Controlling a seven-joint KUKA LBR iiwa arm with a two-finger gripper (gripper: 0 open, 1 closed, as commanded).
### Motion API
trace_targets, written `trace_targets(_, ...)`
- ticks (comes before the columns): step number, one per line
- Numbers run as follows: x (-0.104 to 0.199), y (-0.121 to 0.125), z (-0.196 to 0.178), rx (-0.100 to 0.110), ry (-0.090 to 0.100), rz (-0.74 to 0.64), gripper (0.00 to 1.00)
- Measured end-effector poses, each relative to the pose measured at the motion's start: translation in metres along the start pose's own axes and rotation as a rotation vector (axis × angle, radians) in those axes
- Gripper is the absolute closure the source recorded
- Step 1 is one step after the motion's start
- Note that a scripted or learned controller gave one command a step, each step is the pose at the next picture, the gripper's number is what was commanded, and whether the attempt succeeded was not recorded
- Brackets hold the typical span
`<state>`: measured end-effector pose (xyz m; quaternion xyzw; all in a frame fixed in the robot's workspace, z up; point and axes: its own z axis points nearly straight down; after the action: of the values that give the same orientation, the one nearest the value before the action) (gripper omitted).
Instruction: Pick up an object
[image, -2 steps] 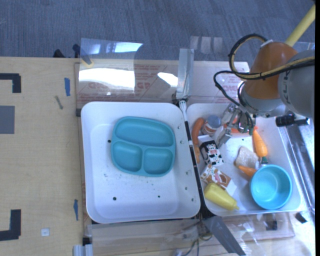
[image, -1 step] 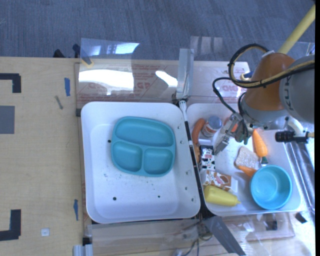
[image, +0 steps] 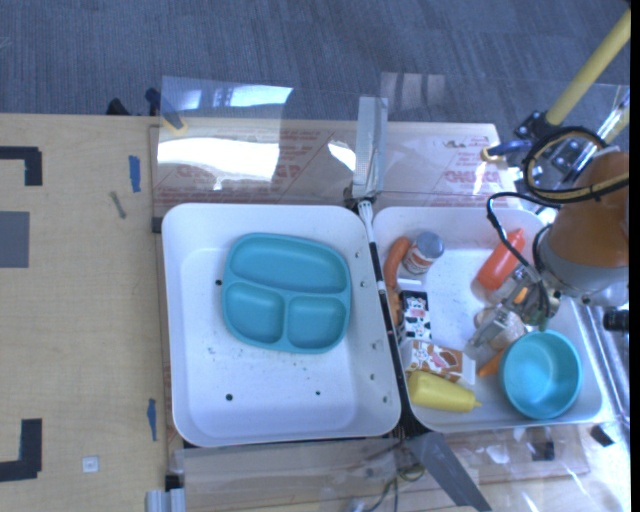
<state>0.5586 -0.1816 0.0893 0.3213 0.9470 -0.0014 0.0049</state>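
Because I work over a crowded right bin (image: 470, 262) on the tabletop (image: 80, 330), the biggest risk from here is a snag: my arm (image: 590, 235) comes in low from the right, and the blue bowl (image: 541, 373) sits just beside my jaws (image: 505, 320), so a sloppy descent could knock it or shove the small things into a heap. The left bin (image: 200, 300) holds only the blue divided plate (image: 286, 292), well apart from me, so it offers no trouble. Next down in size, the orange object (image: 497, 265) lies just up and left of my jaws, near enough to be nudged away rather than caught. Whether my jaws are released or clenched I cannot tell; the greyish clutter around them blurs together, so a closing grasp may well catch nothing.
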Motion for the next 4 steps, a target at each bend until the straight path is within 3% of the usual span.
trace_targets(1,0.047,-0.030,-0.001,-0.005,-0.002,0.084,0.00)
trace_targets(2,-0.003,0.018,0.001,-0.004,-0.001,0.188,0.00)
trace_targets(3,-0.040,0.100,0.002,-0.004,0.002,0.413,0.00)
trace_targets(4,-0.019,0.119,0.001,0.000,0.005,0.518,0.00)
